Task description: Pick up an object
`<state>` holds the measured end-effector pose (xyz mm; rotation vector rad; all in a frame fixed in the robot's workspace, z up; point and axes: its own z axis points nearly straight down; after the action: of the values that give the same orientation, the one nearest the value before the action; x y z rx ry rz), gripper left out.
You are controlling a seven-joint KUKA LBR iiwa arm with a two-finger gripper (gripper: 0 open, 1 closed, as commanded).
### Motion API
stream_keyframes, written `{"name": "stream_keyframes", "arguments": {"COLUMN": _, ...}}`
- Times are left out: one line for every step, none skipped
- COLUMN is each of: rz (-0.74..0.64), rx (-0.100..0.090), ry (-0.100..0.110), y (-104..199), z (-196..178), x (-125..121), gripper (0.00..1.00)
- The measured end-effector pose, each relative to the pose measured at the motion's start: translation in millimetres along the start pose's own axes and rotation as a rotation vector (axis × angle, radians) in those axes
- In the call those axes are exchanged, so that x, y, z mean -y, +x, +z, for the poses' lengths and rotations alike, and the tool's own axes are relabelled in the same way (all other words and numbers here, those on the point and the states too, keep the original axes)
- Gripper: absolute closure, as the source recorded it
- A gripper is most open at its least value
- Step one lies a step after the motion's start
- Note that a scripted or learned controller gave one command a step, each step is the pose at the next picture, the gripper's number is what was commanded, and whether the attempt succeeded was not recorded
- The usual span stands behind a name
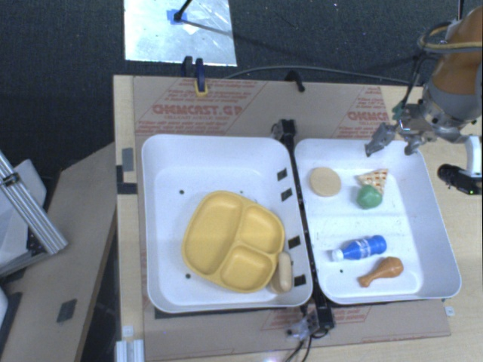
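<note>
Gripper (392,140) hovers over right bin (426,202).
Fingers spread, apparently grasping nothing; pizza slice (373,179) lies just below.

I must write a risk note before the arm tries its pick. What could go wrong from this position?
1. The gripper hangs open above the right bin's far rim, so a straight descent might hit the rim.
2. The pizza slice touches the green ball; closing on one could push away the other.
3. The blue bottle and the drumstick lie on their sides and could roll or slip from the fingers.
</note>
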<state>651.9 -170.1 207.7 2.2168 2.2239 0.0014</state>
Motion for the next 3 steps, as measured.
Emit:
{"name": "stream_keyframes", "arguments": {"rz": 0.002, "rx": 0.0, "ry": 0.003, "y": -9.2, "z": 56.3, "x": -0.2, "gripper": 0.0}}
{"name": "stream_keyframes", "arguments": {"rz": -0.001, "rx": 0.0, "ry": 0.002, "y": -1.1, "z": 110.8, "x": 5.8, "gripper": 0.0}}
{"name": "stream_keyframes", "arguments": {"rz": -0.001, "rx": 0.005, "ry": -0.009, "y": -2.5, "z": 116.7, "x": 2.0, "gripper": 0.0}}
